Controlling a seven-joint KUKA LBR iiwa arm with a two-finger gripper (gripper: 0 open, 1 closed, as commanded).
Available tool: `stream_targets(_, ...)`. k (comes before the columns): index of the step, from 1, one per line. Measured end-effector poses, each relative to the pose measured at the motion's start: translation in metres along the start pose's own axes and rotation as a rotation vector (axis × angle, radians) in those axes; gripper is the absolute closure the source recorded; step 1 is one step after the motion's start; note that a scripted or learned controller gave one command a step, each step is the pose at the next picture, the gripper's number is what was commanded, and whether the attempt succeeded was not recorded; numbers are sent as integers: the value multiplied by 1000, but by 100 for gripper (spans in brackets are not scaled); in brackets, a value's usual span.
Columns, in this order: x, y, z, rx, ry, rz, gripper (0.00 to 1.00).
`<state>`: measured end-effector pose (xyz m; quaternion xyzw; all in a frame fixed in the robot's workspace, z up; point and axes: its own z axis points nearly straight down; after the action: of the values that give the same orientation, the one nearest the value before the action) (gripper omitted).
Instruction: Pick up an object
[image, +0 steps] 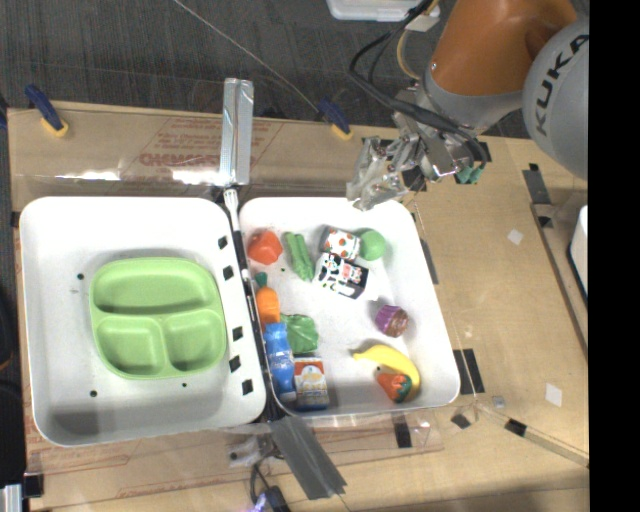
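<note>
A pale wooden surface (500, 290) is carrying two shallow white bins side by side, with a sheet of brown cardboard lying under their far edge. The left bin (60, 400) is holding a green divided tray (157, 317), sitting roughly in its middle. The right bin (440, 350) is holding a scatter of small things. An orange ball-like toy (265, 247) is lying near the far left corner, with a green pod (298, 254) just beside it. A black-and-white spotted carton (341, 266) is sitting near the middle of the far side, touching a green ball (372, 244) on its right. Along the left wall, an orange piece (267, 304), a blue bottle (279, 357) and a leafy green toy (300, 331) are crowding together, and a small juice box (310, 383) is standing at the near edge. A purple round toy (391, 320) is lying well apart on the right side, and a banana (382, 358) is resting against a red-and-orange toy (397, 385) near the near right corner.

The arm (500, 45) is reaching in from the upper right. Its claw (380, 180) is hanging over the far rim of the right bin, above and apart from the toys, with nothing showing between its tips. How wide it is standing, I cannot tell.
</note>
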<state>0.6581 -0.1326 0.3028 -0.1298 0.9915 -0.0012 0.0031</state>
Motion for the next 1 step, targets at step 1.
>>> stream_targets(1,-19,75,19,-4,4,-18,100)
